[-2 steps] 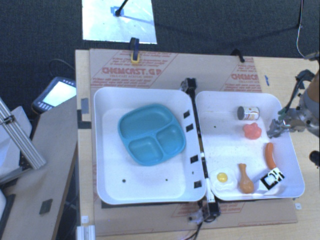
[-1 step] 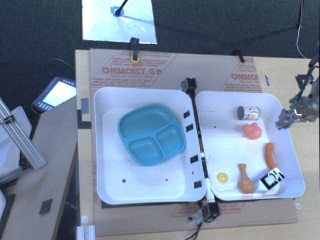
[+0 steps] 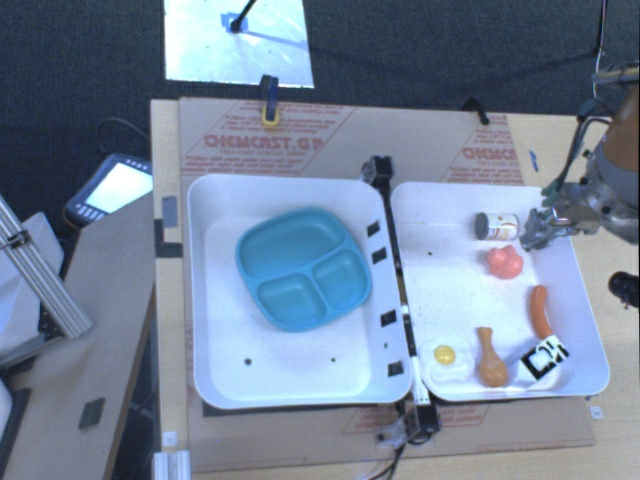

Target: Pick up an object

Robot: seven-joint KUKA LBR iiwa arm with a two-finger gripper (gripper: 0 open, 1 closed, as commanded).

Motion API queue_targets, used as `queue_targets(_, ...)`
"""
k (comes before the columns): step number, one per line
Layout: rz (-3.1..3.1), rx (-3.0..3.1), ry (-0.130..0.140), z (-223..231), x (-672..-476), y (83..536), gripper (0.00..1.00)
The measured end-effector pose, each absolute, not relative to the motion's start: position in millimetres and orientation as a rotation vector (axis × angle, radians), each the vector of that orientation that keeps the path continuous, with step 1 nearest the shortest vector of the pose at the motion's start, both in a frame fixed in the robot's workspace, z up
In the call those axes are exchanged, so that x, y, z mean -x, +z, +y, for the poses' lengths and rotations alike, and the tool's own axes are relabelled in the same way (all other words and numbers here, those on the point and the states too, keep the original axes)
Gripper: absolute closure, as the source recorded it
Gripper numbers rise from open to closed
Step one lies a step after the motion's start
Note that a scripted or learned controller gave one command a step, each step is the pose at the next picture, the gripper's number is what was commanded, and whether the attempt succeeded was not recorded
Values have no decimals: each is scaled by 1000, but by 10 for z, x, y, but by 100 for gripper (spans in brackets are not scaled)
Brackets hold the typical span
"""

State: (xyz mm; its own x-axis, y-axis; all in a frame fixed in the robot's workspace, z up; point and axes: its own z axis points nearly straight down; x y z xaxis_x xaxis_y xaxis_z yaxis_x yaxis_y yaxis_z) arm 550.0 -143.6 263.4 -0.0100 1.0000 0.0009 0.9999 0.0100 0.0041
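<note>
The right bin (image 3: 450, 268) holds a small white can lying on its side (image 3: 497, 227), a pink lumpy toy (image 3: 506, 262), an orange sausage (image 3: 541, 311), a brown drumstick (image 3: 490, 359), a fried egg (image 3: 446, 356) and a black-and-white tag block (image 3: 545, 356). My gripper (image 3: 537, 230) reaches in from the right and hovers at the bin's upper right, just right of the can and above the pink toy. Nothing shows between its fingers.
The left bin (image 3: 215, 268) holds a blue divided plate (image 3: 303, 267). A black divider with clips (image 3: 390, 268) runs between the bins. A yellow clamp (image 3: 270, 116) sits behind on the cardboard. A tablet (image 3: 110, 190) lies off the bench to the left.
</note>
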Motion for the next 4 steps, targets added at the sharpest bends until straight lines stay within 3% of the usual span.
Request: queue_targets(4,2233,-2210,5,531,-5779,2601,100)
